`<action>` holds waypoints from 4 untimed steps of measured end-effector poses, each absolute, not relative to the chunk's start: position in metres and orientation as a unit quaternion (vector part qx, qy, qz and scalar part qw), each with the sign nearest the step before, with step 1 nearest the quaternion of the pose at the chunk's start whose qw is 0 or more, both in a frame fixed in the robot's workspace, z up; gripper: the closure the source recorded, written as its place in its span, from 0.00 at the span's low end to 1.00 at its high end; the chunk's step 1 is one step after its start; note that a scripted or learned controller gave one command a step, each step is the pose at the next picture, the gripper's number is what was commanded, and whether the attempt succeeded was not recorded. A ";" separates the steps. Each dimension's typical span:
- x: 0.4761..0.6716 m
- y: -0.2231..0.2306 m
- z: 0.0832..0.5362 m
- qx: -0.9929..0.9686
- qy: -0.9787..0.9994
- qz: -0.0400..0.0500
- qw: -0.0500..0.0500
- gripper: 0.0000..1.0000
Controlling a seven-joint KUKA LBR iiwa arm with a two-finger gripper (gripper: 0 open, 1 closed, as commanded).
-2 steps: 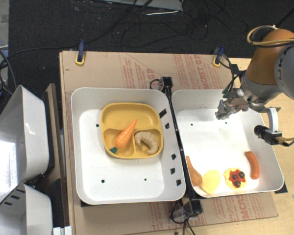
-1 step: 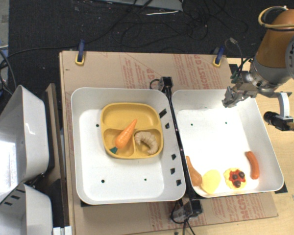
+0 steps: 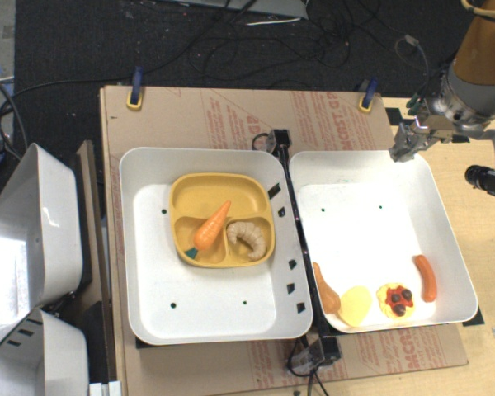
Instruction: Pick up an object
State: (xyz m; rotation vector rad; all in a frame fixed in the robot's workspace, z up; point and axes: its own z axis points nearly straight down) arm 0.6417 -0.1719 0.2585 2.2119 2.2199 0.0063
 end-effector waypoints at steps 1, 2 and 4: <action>0.643 -0.172 0.284 0.706 0.708 0.001 0.002 1.00; 0.649 -0.114 0.282 0.704 0.710 0.000 0.000 1.00; 0.638 -0.019 0.282 0.704 0.710 0.000 -0.001 1.00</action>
